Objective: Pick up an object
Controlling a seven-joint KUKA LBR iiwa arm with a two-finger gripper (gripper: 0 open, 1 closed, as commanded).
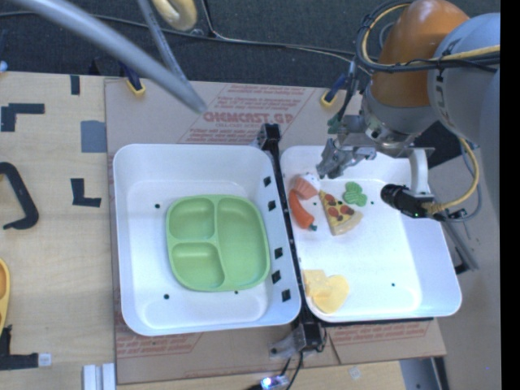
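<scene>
The left bin [130,218] holds a green tray [218,242] with three compartments, lying flat near the bin's middle. A black divider [280,218] with clips runs between this bin and the right bin [406,283].

Taking the pizza slice [340,212] as the mark: it lies in the upper left part of the right bin, a toy wedge with red dots on top. Just left of it lies an orange-red piece [302,203], carrot-like, close to the divider and nearly touching the slice's left edge. Just right of the slice and slightly above sits a small green piece [354,193], touching or almost touching it. Well below the slice, near the bin's front wall, rests a pale yellow piece [327,291].

The gripper [333,166] hangs above and slightly left of the slice, its dark fingers pointing down toward the gap between the orange-red piece and the slice. Whether those fingers are spread or pressed together I cannot tell from here; nothing shows between them. The grey arm [467,63] with its orange band reaches in from the right, beyond the slice.
</scene>
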